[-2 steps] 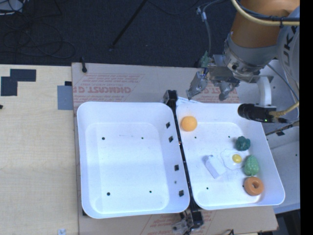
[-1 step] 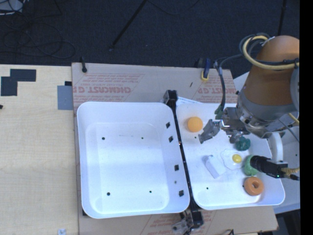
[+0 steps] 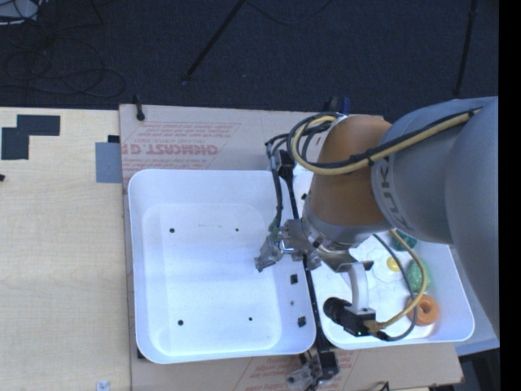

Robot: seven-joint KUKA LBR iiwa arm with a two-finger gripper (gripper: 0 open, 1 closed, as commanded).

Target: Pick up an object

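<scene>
My gripper (image 3: 269, 257) hangs low over the right part of the left white bin (image 3: 155, 218), close to the wall between the two bins. Nothing shows in its grasp. The grey arm with its orange band (image 3: 350, 177) covers much of the right bin (image 3: 460, 320). Beside the arm in the right bin lie an orange ring (image 3: 426, 310), a green object (image 3: 416, 276), a small yellow piece (image 3: 393, 263) and a teal piece (image 3: 404, 239).
Both bins rest on a cardboard sheet (image 3: 187, 141) on the pale wooden bench (image 3: 57, 259). A black divider strip (image 3: 309, 287) runs between the bins. The left bin's floor has a few small dark dots.
</scene>
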